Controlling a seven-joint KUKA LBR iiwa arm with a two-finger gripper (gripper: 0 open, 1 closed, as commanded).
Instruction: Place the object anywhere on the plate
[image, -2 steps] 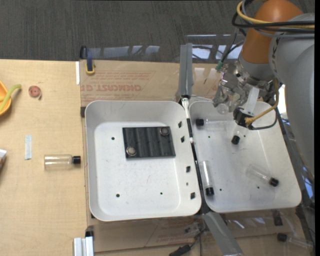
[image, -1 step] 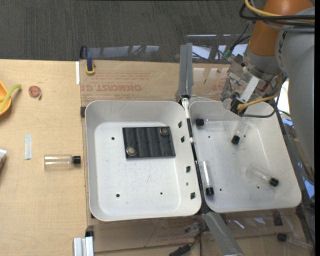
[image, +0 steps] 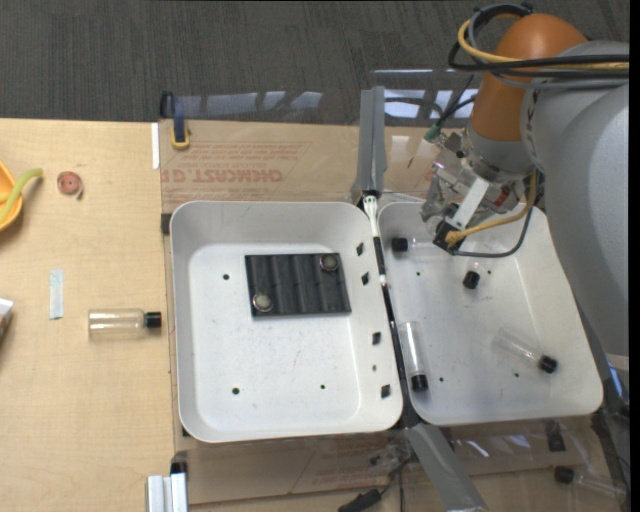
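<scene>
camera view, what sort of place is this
Probably a robotics lab: a grey arm above a white bin of clear vials, beside a second bin holding a dark plate.

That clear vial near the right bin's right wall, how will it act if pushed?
The clear vial lies on its side and is round-bodied, so it would probably roll. It looks see-through and empty, so it is likely light. Its smooth wall may slip.

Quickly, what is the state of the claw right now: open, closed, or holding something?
Claw: cannot be told whether open or closed. It hangs over the far left corner of the right bin.
</scene>
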